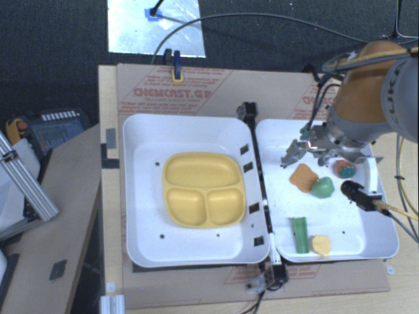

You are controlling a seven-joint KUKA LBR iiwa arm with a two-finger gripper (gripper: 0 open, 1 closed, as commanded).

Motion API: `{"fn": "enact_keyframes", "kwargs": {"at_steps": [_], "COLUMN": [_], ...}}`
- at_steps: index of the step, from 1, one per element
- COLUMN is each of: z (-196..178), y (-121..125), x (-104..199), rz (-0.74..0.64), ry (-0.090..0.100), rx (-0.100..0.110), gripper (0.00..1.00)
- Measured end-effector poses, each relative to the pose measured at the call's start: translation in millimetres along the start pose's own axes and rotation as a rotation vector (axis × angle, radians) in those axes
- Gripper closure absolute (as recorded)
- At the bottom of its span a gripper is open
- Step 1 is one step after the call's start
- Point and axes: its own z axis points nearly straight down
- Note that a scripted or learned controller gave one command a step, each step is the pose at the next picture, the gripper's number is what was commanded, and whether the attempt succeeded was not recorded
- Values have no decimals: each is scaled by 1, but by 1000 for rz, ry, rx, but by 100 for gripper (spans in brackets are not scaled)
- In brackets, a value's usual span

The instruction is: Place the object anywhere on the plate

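Counting the contents, two shallow white bins are seen: the left bin (137, 195) bears one yellow three-compartment plastic plate (203, 188); the right bin (386, 241) bears five toy items. These are an orange wedge-shaped piece (304, 177), a green rounded piece (323, 188), a red-and-teal ball (345, 169), a green stick (300, 234) and a yellow disc (321, 244). The gripper (298, 152) is positioned just above the orange piece; whether it is spread cannot be told.

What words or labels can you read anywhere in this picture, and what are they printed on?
"CHEMCAST G P", red print on the brown protective sheet behind the left bin; the last letters are unclear.
Red print at that sheet's far right and along its front edge: too blurred or covered to read.
Handheld pendant at left: markings too small to read.
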Motion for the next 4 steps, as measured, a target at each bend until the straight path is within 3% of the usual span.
{"fn": "enact_keyframes", "kwargs": {"at_steps": [2,3,4], "z": [104,91,37], "y": [-1,1,3], "x": [1,0,0], "rz": [3,4,1], "ry": [0,-1,-1], "rx": [-1,-6,-9], "gripper": [0,100,100]}}
